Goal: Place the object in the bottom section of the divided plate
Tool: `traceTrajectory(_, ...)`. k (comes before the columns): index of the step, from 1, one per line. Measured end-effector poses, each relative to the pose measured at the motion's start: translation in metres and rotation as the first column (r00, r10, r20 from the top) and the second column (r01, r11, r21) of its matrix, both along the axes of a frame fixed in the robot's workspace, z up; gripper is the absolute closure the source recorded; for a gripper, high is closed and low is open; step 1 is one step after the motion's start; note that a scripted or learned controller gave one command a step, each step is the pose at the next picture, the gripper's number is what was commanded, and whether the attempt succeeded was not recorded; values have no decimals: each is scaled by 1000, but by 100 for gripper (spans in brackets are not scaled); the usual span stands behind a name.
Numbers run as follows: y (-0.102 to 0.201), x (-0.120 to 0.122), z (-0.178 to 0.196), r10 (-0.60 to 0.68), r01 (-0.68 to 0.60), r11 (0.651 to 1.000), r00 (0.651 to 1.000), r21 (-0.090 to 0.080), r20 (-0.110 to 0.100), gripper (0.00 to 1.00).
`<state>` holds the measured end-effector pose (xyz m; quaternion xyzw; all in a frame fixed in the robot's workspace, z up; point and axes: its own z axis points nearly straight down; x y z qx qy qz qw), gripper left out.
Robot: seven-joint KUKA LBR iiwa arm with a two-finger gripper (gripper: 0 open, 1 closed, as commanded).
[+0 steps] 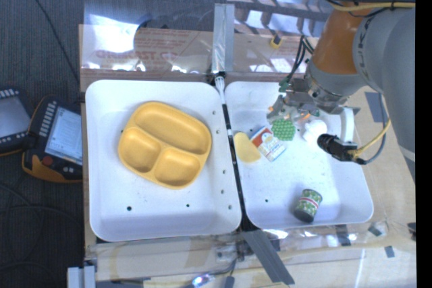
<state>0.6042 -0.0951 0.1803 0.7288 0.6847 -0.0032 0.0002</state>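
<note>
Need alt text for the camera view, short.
A grey arm with an orange band reaches into the right white bin, its pincer over a small green object. A yellow three-section plate sits in the left white bin.

The yellow divided plate point(165, 143) lies alone in the left bin point(108, 212), its three sections open from above, with bare white floor around it. Across the raised ridge between the bins point(229, 145), a yellow piece point(246, 147), a red-and-white packet point(268, 143) and a green mesh item point(284, 129) crowd the right bin point(351, 206) just under the claw point(291, 112). A green can point(308, 204) lies well apart near the front wall, with open floor between.
</note>
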Motion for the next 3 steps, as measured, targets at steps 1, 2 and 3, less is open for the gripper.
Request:
traceTrajectory(1,63,-64,37,141,-141,990,990,4,1,100)
traceTrajectory(2,127,-90,1,152,-152,988,988,5,-1,100)
traceTrajectory(3,210,-120,-5,-10,10,1000,1000,3,-1,100)
